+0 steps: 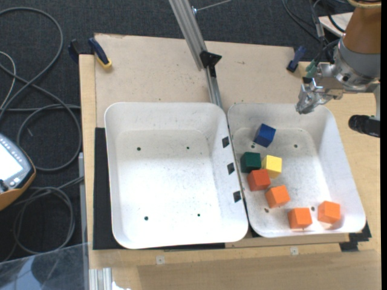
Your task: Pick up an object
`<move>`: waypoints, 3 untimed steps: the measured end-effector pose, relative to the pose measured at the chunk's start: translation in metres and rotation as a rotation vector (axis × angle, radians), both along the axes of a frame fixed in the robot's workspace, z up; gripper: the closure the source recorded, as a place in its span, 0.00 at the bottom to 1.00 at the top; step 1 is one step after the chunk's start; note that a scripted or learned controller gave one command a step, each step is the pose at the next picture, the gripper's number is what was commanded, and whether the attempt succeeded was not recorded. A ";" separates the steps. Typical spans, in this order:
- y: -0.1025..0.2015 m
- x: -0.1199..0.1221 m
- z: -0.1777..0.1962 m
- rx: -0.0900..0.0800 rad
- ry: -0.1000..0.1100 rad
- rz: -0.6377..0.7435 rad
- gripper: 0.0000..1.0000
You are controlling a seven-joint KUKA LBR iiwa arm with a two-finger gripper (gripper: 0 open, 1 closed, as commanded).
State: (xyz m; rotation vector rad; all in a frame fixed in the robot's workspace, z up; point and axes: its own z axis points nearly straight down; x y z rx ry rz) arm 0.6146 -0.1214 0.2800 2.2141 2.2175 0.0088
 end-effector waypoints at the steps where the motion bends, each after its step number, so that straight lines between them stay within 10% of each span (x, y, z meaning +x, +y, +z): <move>1: 0.053 0.005 0.005 0.003 0.005 0.005 1.00; 3: 0.168 0.016 -0.007 0.004 0.008 0.005 1.00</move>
